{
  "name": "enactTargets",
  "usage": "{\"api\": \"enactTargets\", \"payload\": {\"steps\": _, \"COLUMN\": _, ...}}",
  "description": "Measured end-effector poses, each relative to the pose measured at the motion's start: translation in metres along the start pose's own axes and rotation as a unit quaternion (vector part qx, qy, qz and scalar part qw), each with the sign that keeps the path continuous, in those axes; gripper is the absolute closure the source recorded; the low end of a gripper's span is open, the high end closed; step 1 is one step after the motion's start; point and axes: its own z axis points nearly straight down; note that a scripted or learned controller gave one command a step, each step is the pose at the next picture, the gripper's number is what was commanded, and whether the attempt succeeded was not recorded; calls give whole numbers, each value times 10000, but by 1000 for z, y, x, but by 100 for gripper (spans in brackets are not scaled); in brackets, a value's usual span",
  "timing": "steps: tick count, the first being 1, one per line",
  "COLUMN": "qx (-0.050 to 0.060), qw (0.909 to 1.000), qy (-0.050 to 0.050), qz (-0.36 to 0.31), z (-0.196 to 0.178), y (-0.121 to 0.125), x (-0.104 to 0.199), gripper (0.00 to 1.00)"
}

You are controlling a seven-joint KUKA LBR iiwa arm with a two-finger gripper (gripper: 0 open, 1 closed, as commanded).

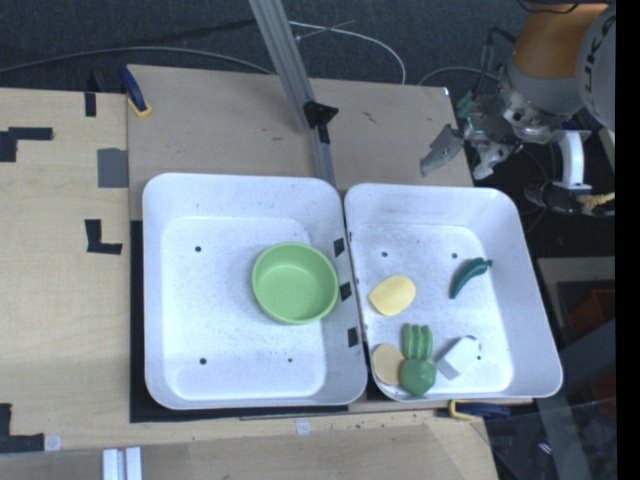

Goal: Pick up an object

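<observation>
The right bin (500, 218) holds a yellow oval piece (392, 294), a dark green pepper-like piece (468, 275), a green vegetable toy (417, 358), a tan round piece (384, 358) and a small grey-white piece (456, 357). A light green bowl (294, 282) sits in the left bin (180, 218). My gripper (462, 156) hangs above the bench just beyond the right bin's far edge, open, with nothing between its fingers.
A grey metal pole (285, 53) slants over the bench behind the bins. Cables (350, 38) lie at the back. The arm's orange band (560, 28) sits at the upper right. Black tape marks (98, 236) dot the wooden bench on the left.
</observation>
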Motion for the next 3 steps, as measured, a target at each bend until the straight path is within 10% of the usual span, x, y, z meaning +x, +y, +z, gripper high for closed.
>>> {"api": "enactTargets", "payload": {"steps": 1, "qx": 1, "qw": 10000, "qy": -1, "qz": 0, "z": 0, "y": 0, "x": 0, "gripper": 0}}
{"api": "enactTargets", "payload": {"steps": 3, "qx": 34, "qw": 10000, "qy": 1, "qz": 6, "z": 121, "y": -7, "x": 12, "gripper": 0}}
